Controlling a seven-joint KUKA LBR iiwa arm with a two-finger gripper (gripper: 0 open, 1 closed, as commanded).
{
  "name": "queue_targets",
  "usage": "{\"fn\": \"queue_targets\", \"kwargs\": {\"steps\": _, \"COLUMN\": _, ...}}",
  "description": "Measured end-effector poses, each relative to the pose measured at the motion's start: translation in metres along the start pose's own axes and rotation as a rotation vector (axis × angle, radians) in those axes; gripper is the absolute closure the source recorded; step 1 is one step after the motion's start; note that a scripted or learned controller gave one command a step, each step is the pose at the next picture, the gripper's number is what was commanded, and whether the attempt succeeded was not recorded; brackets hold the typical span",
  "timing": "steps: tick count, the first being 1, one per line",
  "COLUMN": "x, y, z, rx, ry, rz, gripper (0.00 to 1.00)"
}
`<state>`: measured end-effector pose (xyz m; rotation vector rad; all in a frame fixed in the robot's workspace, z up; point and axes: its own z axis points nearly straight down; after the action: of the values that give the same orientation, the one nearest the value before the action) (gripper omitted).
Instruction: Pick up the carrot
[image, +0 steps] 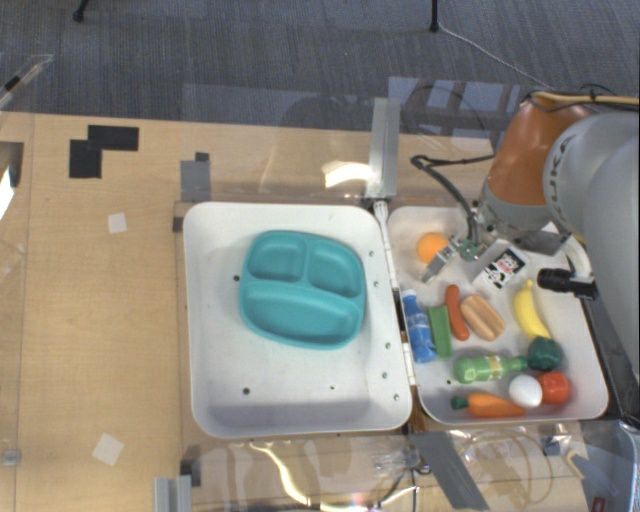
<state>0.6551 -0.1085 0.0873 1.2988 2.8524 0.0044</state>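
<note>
Well below the jaws (447, 262), the carrot (490, 405) lies at the right bin's (600, 395) front edge. Jaws hang apart and empty beside the orange (431, 246), not yet positioned over the target.

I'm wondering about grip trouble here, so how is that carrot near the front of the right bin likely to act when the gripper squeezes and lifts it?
The carrot looks like a glossy plastic toy, so probably stiff, light and a bit slippery. Its rounded, tapered shape suggests it may roll or squirt out of a pinch. It lies close to the egg, which could get nudged.
</note>
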Motion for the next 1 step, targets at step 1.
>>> {"fn": "queue_targets", "kwargs": {"steps": 1, "x": 0.0048, "y": 0.0104, "z": 0.0001, "rx": 0.000, "ry": 0.000, "rz": 0.215, "gripper": 0.00}}
